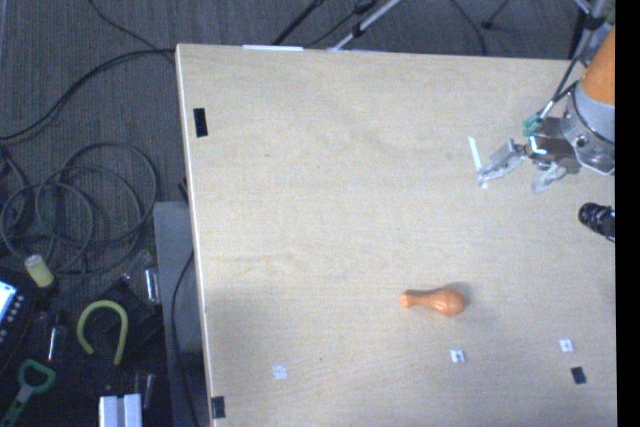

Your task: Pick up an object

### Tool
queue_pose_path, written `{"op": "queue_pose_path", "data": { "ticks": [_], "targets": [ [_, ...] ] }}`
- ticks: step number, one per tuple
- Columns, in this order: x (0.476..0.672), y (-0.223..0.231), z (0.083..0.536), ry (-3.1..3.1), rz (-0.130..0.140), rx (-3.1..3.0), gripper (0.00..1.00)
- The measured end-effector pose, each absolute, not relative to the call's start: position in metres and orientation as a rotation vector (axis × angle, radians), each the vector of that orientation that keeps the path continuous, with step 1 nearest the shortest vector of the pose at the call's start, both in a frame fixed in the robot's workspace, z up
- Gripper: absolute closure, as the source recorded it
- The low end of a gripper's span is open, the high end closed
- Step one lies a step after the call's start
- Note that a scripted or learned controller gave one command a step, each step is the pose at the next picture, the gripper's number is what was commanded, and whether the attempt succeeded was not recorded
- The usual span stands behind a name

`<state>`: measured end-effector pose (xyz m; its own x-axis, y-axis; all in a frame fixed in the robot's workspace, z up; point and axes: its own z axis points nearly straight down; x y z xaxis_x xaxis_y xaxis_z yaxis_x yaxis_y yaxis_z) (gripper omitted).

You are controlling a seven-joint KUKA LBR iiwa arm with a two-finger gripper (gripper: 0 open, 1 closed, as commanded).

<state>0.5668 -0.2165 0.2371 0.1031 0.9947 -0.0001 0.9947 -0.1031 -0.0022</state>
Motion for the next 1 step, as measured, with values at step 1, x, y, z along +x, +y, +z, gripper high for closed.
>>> {"op": "queue_pose_path", "data": {
  "ticks": [1],
  "targets": [
    [0.611,-0.2056,0.2336,-2.025,0.003,-2.4,0.0]
  ]
}}
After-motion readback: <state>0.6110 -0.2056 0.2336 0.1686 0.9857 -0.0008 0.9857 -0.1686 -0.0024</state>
